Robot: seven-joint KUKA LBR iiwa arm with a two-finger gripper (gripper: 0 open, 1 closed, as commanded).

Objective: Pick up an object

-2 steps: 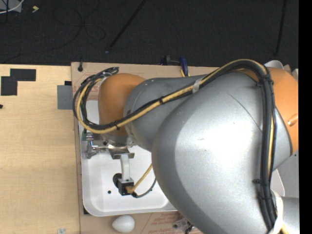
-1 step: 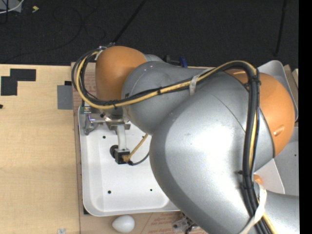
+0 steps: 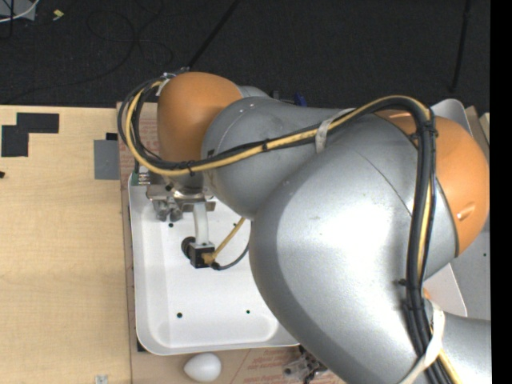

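White egg-shaped object (image 3: 202, 366) just outside white bin (image 3: 152, 294); arm (image 3: 336, 238) overhangs bin; gripper (image 3: 182, 208) state indeterminable.

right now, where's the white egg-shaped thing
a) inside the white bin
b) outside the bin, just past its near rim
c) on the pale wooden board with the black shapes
b: the white egg-shaped thing lies on the brown surface just beyond the near rim of the white bin, outside its wall.
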